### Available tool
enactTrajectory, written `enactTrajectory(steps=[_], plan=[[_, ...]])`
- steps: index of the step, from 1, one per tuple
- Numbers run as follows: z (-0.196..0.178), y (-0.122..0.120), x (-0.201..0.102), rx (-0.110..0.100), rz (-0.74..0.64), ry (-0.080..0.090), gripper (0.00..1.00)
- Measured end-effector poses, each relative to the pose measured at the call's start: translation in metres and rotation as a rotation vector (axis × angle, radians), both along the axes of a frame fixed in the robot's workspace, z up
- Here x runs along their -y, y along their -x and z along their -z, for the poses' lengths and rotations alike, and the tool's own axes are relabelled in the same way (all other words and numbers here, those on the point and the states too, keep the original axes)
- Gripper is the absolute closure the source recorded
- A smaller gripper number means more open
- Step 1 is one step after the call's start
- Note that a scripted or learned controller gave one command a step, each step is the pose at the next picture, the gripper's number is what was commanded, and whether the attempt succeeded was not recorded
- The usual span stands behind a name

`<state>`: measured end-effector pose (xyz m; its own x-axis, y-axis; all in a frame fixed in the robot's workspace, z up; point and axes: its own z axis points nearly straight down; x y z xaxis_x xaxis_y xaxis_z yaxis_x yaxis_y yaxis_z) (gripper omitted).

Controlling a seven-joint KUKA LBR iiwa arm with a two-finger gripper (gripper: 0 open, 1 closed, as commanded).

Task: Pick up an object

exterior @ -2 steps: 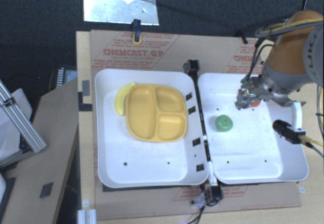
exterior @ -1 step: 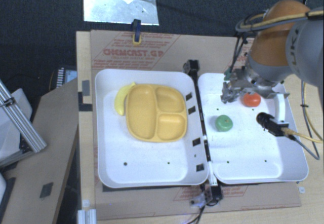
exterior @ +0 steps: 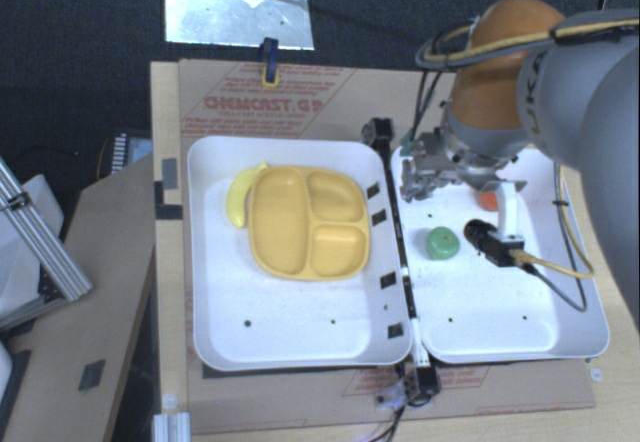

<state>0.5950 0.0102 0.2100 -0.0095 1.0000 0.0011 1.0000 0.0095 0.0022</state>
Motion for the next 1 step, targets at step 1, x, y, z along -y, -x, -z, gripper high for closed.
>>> enactTrajectory(steps=[1], plan=[[-0.0166, -0.0129, -0.0534, 0.002, -0.001, -0.002, 1.0]])
